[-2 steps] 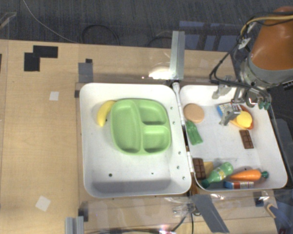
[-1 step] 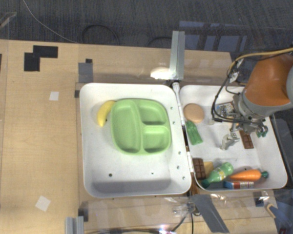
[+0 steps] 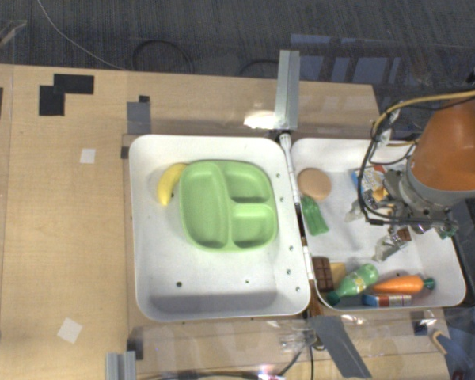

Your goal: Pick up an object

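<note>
Two shallow white bins sit side by side on the wooden desk (image 3: 55,236). The left bin (image 3: 154,283) holds a green divided plate (image 3: 226,204) near its middle, with a banana (image 3: 169,182) lying against the plate's left edge, touching it.

The right bin (image 3: 451,279) holds the smaller things. A round tan disc (image 3: 315,184) lies near the bin's upper left, and a green block (image 3: 314,216) lies just below it along the left wall. Along the bottom wall lie a brown chocolate bar (image 3: 323,273), a green bottle (image 3: 355,280) tilted beside it, an orange carrot (image 3: 402,284) to the bottle's right, and a blue and red marker (image 3: 380,299) just under the carrot. A small blue item (image 3: 356,179) shows beside the arm's cables, too hidden to name.

The arm (image 3: 455,153) comes in from the right and hangs over the right bin's right half. Its fingers (image 3: 389,248) point down toward the bin floor, above the carrot and bottle and apart from them. Nothing shows between them. They are small and partly blurred, so how far they stand open cannot be told. The carrot lies near, just below and a little right of them; the bottle below and to their left.
</note>
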Controlling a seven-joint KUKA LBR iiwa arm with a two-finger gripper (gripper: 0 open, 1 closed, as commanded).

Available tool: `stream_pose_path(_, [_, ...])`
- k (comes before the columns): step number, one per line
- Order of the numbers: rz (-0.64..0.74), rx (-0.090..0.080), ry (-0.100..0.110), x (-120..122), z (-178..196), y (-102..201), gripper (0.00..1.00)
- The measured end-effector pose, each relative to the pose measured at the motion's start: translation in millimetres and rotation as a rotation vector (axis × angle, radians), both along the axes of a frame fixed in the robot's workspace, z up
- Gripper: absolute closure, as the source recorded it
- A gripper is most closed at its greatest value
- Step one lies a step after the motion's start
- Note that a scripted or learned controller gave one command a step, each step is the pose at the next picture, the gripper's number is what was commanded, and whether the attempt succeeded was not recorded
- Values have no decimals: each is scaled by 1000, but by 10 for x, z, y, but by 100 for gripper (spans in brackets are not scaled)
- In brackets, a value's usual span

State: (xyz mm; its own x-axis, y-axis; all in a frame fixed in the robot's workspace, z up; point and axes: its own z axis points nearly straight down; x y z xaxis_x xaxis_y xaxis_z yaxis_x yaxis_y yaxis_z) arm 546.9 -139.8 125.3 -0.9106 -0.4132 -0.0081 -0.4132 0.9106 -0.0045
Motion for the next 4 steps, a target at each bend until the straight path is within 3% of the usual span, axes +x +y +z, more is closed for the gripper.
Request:
stream_pose_path(1, [15, -1, -8, -22, -349, -373, 0])
stream_pose_path(2, [-26, 2, -5, 815, -368, -77, 0])
stream_pose_path(3, [-27, 1, -22, 862, -199, -87, 100])
stream_pose_path(4, [298, -4, -9, 1233, 845, -75, 100])
